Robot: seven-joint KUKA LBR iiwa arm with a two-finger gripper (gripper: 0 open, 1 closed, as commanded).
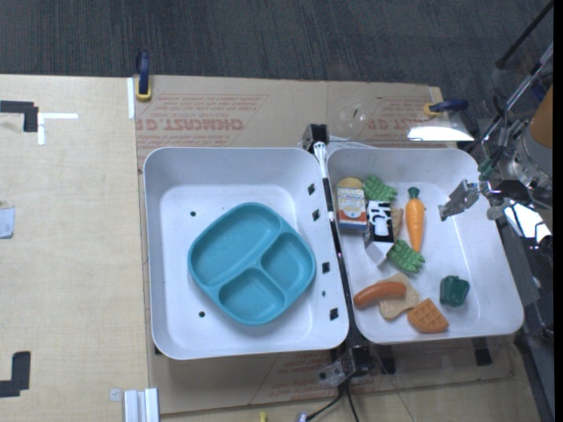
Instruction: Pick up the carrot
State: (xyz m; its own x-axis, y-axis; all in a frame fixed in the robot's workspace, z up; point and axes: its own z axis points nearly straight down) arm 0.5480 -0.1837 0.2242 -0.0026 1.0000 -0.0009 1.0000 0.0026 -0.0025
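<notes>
Carrot (414, 219) lies untouched (right bin (493, 271)).

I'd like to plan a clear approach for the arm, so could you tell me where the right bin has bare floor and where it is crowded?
Bare floor lies right of the carrot, running to the right bin wall where the claw hovers, above the green pepper. The bin's left half is crowded: box, greens, sausage.
</notes>
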